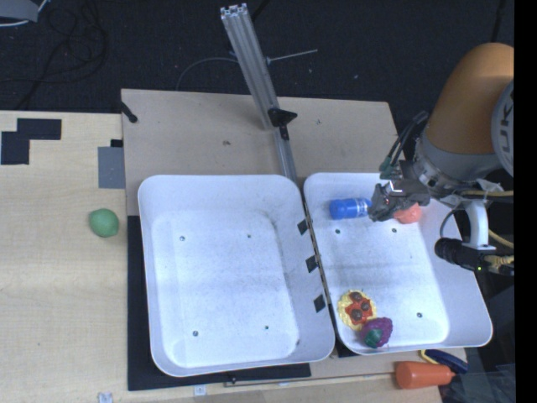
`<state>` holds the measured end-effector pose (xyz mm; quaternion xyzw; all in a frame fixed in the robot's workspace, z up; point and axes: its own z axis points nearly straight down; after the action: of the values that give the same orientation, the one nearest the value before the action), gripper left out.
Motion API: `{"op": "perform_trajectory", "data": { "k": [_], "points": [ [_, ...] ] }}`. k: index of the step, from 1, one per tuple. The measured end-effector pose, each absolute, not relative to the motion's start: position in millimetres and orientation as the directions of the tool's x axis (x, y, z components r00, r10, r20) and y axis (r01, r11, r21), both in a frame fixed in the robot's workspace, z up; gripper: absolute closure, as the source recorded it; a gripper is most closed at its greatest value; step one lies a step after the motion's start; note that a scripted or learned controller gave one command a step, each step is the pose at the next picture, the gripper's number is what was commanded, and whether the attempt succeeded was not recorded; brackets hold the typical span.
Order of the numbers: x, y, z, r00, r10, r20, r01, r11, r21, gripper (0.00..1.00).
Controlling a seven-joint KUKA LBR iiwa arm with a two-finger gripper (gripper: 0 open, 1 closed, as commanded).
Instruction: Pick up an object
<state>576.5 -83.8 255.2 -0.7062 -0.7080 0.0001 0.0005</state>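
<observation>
In the right bin [436, 309] a blue bottle-like object [347, 208] lies near the far edge, on its side. Just right of it my gripper [384, 204] hangs low over the bin, its dark fingers touching or nearly touching the blue object's right end. A salmon-pink object [409, 215] sits right beside the gripper, partly hidden by it. Near the bin's front lie a yellow toy with red spots [357, 306] and a purple and green toy [377, 332].
The left bin [168, 225] stands beside the right one, joined by black clips [312, 263]. A green ball [104, 222] rests on the bench far left. An orange object [424, 374] lies outside the right bin's front. A metal rail [256, 65] slants behind.
</observation>
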Motion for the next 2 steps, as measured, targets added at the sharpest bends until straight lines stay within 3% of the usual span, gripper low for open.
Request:
{"op": "perform_trajectory", "data": {
  "k": [2],
  "points": [
    [616.2, 10.6, 258.0, -0.003, 1.000, 0.000, 1.000, 0.003, 0.000, 1.00]
  ]
}}
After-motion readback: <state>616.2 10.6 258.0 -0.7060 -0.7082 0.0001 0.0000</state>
